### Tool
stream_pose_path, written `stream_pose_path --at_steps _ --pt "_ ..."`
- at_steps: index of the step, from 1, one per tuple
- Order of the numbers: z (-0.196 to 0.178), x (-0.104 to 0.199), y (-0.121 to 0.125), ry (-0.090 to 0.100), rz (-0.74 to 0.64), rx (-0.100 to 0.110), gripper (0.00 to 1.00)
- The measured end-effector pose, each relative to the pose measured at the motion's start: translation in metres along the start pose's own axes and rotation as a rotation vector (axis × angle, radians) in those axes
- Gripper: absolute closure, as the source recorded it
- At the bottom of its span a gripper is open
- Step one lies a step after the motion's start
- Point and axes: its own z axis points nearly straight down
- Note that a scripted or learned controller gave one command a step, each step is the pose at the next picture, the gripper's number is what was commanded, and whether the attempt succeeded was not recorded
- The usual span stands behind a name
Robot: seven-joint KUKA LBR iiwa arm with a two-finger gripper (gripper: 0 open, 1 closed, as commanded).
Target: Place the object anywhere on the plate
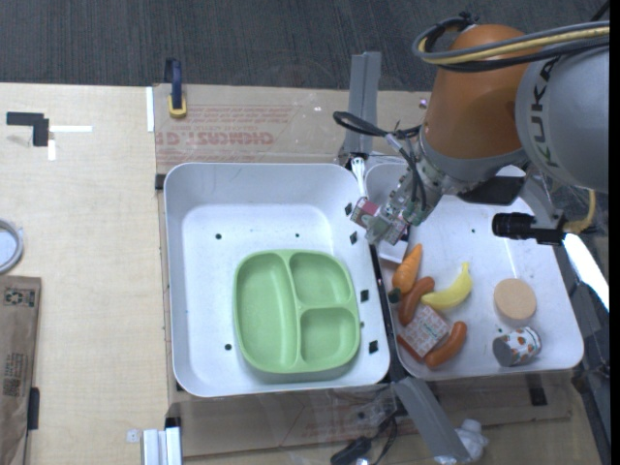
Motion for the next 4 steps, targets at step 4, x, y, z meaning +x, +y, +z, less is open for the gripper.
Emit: stream_pose_path --at_steps 4 --pt "-0.096 -0.037 0.012 -0.002 0.197 0.0 1.0"
